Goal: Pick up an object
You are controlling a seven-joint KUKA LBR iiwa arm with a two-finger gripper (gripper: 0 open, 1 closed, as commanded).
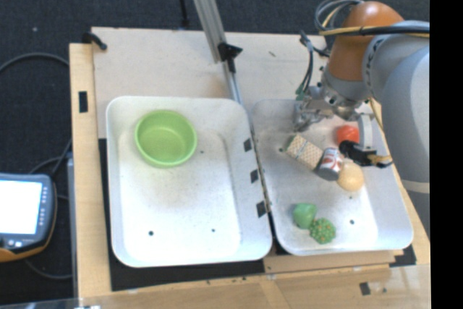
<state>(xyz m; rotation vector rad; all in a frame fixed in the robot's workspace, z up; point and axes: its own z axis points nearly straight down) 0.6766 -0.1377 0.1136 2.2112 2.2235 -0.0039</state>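
The grey arm reaches over the right bin, its fingers low at the bin's 11 o'clock; whether they are parted or closed cannot be told. At their 6 o'clock, just beside them, lies a patterned block, then a small can and a yellow ball.

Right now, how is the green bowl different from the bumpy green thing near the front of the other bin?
The green bowl is far bigger than the bumpy green thing. The bowl is smooth, hollow and pale lime; the bumpy thing is knobbly, solid-looking and darker. The bowl sits alone in the left bin; the bumpy thing lies touching a smooth green lump in the right bin. Both are green.
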